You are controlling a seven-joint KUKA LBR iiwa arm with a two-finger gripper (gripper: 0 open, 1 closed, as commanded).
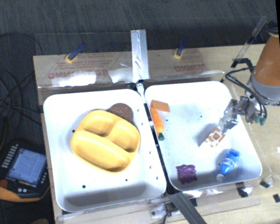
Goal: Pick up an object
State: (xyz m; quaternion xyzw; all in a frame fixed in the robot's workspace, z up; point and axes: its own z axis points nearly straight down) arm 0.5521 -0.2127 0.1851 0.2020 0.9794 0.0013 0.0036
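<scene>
so, scanning from your left: off the bench on the dark carpet sits an orange-edged handheld controller (18,171) with a lit screen, black cables looping above it. the left bin (68,191) is a shallow white plastic tray with rounded corners, and most of it is taken up by a big glossy yellow lumpy thing (105,140), smooth and puffy, like three fat lobes squashed together. tucked against its upper right edge is a dark brown round disc (122,111), matte-looking, partly hidden behind the yellow piece.

along the divide between the bins, just inside the right bin (187,91), you've got an orange carrot-shaped toy (157,122) lying lengthwise with a small green tip at its lower end, and a flat orange wedge (160,106) touching its top. down near the front wall there's a fuzzy-looking purple lump (186,172), and to the right of that a blue and white crumpled object (228,163), tilted, close to the front right corner.

the gripper (219,132) comes down at a slant from the grey arm (268,78) on the right, metal fingers pointing down-left into the right bin. there's a small white and orange item (215,137) right at its tips, resting on or just over the bin floor, but you can't really tell whether the fingers are spread or pinched on it, too small and blurry there.
</scene>
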